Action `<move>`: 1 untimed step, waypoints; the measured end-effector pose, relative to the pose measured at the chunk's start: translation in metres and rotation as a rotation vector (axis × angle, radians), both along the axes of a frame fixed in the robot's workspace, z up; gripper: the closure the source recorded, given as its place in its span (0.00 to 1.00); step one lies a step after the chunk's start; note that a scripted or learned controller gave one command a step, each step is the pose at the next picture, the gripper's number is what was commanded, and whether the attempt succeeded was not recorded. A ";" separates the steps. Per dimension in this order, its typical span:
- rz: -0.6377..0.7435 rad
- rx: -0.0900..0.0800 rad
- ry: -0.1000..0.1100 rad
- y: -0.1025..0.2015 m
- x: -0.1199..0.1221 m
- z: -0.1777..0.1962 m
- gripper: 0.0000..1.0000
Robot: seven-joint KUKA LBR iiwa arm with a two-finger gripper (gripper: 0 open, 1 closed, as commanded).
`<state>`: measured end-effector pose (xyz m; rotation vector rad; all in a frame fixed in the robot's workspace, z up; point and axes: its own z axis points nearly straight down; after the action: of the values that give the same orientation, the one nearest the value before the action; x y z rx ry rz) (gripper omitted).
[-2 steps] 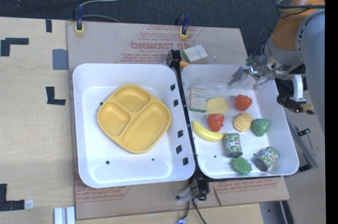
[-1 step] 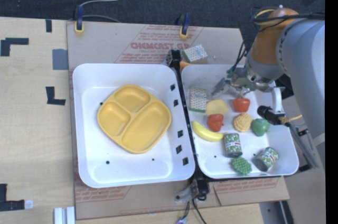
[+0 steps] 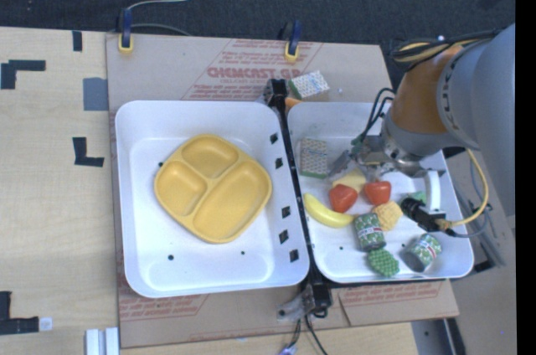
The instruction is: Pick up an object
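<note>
The right bin [image 3: 335, 265] holds several small toy foods. A yellow banana [image 3: 327, 213] lies at its left, and next to it sit a red tomato [image 3: 342, 197] and a second red piece [image 3: 378, 192]. A pale yellow piece [image 3: 353, 180] lies just above the tomato. My gripper [image 3: 358, 161] hangs low over the bin's middle, directly above that pale piece and the tomato. A green-and-grey checked pad [image 3: 314, 156] lies to its left. I see nothing clearly held.
The left bin [image 3: 138, 236] holds a yellow divided plate [image 3: 213, 187]. Toward the right bin's front are a green can [image 3: 368, 231], a yellow knobbly piece [image 3: 388, 216], a green round piece [image 3: 383, 263] and another can [image 3: 425, 250]. A small packet [image 3: 308, 84] lies on the cardboard behind.
</note>
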<state>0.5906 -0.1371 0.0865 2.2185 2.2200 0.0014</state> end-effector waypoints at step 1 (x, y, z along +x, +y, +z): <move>-0.001 0.000 -0.003 0.017 -0.055 0.000 0.00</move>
<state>0.5356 -0.1205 0.0866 2.2176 2.2179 0.0038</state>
